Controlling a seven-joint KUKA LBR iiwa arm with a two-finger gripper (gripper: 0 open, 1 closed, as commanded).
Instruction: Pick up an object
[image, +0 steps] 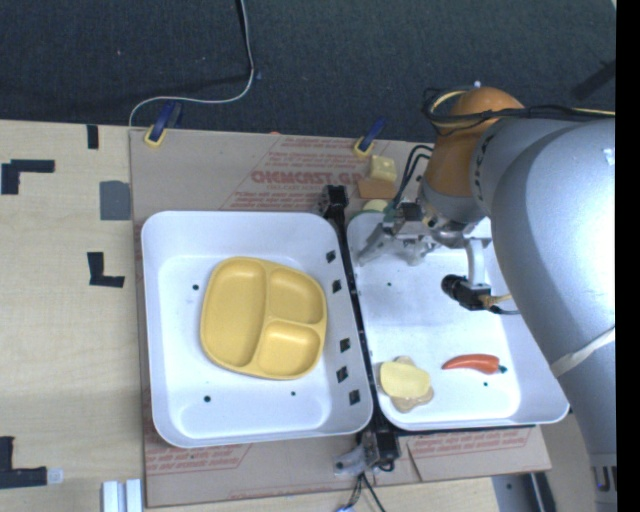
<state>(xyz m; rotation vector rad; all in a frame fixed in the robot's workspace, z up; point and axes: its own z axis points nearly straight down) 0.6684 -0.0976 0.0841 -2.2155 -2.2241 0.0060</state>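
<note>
Hand (400, 232) at far-left corner of right bin (440, 300); whether spread or pressed together we cannot tell. Red pepper (470, 363), long axis left-right, and yellow piece (404, 381) lie nearer camera; we judge pepper nearer.

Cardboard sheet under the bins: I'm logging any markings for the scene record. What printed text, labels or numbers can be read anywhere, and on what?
"CHEMCAST" is my best reading of the large red word on the cardboard sheet behind the bins.
The smaller red lines above it are too blurred to read.
</note>
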